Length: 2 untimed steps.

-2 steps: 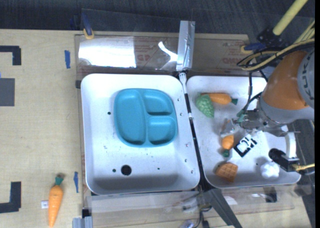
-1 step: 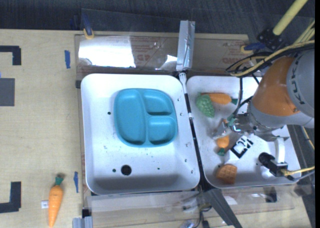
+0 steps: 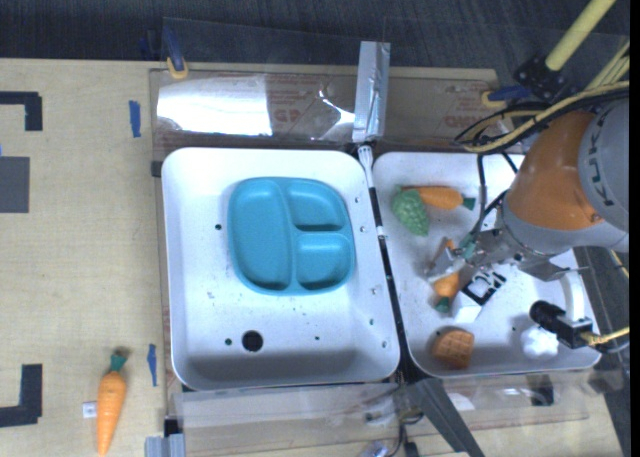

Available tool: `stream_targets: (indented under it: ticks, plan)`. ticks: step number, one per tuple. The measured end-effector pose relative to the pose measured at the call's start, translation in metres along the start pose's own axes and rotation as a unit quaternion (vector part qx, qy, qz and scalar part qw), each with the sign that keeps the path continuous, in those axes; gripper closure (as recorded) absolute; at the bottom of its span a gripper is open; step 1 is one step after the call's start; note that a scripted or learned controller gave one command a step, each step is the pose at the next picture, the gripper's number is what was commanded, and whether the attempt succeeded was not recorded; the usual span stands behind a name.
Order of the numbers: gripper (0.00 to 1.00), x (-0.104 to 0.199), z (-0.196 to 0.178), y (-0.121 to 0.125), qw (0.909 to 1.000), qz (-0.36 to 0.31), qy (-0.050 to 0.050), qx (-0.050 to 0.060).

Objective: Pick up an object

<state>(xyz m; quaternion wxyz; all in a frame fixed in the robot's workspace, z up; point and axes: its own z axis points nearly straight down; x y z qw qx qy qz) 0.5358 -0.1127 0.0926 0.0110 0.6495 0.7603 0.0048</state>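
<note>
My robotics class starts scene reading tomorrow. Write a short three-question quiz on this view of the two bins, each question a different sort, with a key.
1. True or false: the blue plastic divided plate lies in the left white bin.
2. Multiple choice: where is the orange toy carrot with a green top?
A. in the right white bin
B. on the wooden bench, outside both bins
C. on the plate
3. Fill in: the end effector of the grey arm with the orange band is over the ____ bin.

Key: 1 true; 2 B; 3 right
</note>
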Motion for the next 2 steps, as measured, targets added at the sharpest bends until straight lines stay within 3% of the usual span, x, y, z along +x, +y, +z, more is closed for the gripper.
stream_targets:
  ticks: [1,2]
  plan:
    - [1.0,-0.001,-0.011,0.002,1.0,0.001,-0.001,-0.003]
    - [1.0,0.055,-0.093,0.075,0.9959,0.089,0.004,0.009]
